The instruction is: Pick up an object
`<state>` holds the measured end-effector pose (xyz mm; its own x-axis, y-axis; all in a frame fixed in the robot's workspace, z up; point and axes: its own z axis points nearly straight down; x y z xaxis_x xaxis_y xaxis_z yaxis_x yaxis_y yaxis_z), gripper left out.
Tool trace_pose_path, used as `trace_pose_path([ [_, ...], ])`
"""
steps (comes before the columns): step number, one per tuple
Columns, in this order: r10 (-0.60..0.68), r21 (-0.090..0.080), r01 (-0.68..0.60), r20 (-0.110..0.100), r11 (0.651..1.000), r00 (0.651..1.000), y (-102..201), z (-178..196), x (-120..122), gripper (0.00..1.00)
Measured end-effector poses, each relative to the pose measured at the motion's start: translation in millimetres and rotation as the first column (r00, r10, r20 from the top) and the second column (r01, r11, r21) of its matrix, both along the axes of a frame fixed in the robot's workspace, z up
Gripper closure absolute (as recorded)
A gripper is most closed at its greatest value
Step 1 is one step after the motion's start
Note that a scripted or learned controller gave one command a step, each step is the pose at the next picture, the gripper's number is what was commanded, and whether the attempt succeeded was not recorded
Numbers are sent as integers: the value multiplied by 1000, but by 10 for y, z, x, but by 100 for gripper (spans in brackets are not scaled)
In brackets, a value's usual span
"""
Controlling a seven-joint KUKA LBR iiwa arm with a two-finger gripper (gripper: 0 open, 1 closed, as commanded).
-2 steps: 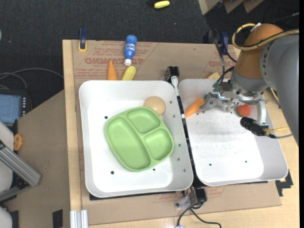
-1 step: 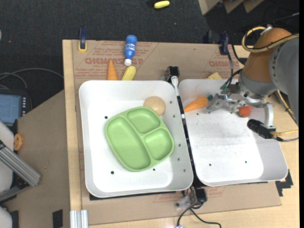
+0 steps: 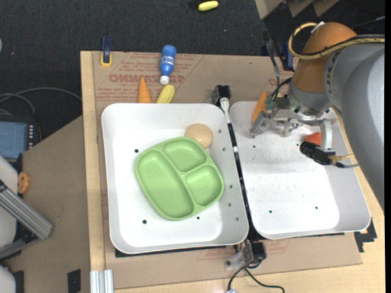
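Your gripper (image 3: 273, 126) hovers at the right bin's (image 3: 293, 224) far edge near the carrot (image 3: 261, 102); jaw state unclear; next, descend on it

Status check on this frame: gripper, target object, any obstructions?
Gripper low over right white bin, far corner; fingers unclear. Orange carrot-shaped object beside it, not held. Green divided plate and tan ball in left bin.

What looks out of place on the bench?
Three items lie on the cardboard behind the left bin, outside both bins: a blue-capped bottle, a carrot and a yellow piece. Another yellow object sits on the dark floor beyond. The green tray sits askew in the left bin.
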<state>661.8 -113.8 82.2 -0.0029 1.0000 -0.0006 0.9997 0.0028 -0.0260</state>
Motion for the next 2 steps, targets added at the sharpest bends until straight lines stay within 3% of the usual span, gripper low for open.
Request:
trace_pose_path([
  [1,-1,3,1,0,1000,1000,14,-12,-7,0],
  [2,-4,1,4,22,1000,1000,100,25,-135,0],
])
